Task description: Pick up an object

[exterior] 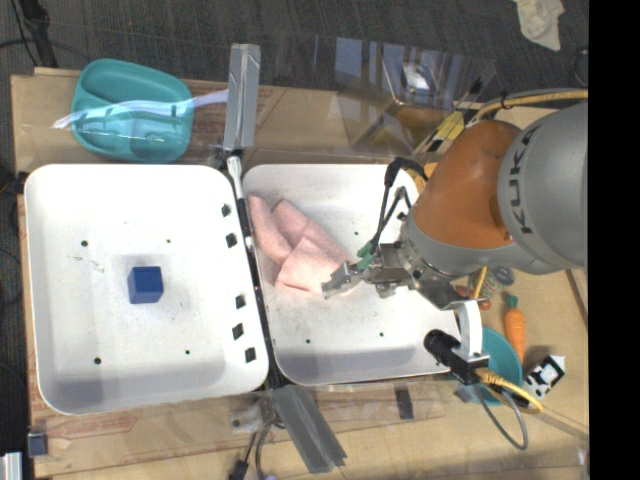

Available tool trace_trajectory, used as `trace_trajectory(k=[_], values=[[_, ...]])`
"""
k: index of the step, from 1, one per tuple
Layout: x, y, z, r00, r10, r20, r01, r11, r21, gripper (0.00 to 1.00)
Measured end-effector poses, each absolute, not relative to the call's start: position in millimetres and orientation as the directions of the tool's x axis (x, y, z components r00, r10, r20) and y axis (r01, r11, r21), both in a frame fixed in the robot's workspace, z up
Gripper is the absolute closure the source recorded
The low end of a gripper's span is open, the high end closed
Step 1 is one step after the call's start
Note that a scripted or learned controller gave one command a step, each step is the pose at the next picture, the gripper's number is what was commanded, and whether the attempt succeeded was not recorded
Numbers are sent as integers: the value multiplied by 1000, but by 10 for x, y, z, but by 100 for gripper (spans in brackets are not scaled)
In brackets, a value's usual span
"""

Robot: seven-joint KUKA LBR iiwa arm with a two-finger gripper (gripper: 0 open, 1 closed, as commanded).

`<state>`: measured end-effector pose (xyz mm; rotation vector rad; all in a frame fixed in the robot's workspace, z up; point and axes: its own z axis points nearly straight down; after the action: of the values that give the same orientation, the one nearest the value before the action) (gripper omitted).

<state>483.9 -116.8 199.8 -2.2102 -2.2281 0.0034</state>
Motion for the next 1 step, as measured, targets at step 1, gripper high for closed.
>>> trace_trajectory(k=[1], values=[[5630, -1333, 1481, 56, 998, 0, 998, -56, -4, 0]])
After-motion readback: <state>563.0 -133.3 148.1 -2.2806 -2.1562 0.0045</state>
